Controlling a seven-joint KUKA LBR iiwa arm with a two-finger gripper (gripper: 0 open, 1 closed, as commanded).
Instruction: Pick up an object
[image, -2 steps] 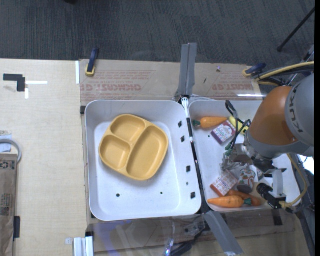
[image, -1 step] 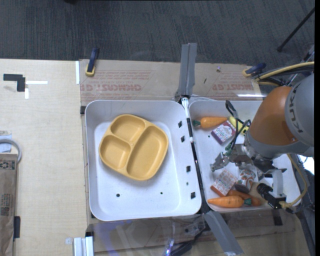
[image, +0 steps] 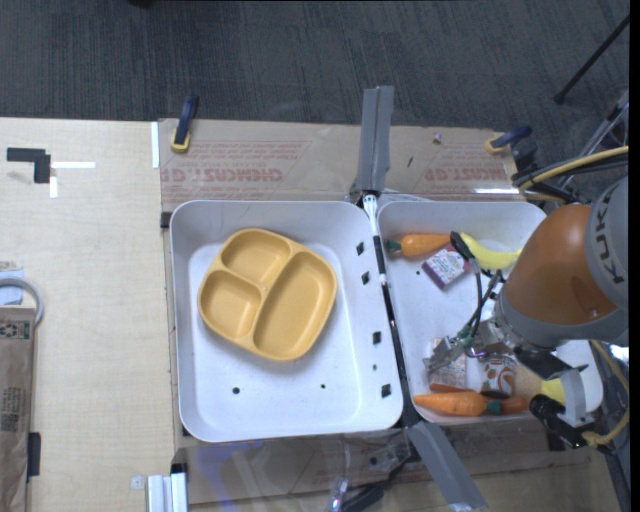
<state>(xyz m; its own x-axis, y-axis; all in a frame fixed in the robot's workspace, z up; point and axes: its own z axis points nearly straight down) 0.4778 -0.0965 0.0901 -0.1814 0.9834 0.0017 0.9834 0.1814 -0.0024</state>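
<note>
Two white bins are set side by side on a wooden bench (image: 80, 300). A yellow tray (image: 267, 292) with three compartments lies in the left bin (image: 190, 400). The gripper (image: 462, 345) is lowered into the right bin (image: 405, 300); whether anything is grasped cannot be told. Beneath and around it are seen a carrot (image: 452, 403) at the near wall, another carrot (image: 425, 243) and a banana (image: 490, 255) at the far end, and a small packet (image: 445, 267)
</note>
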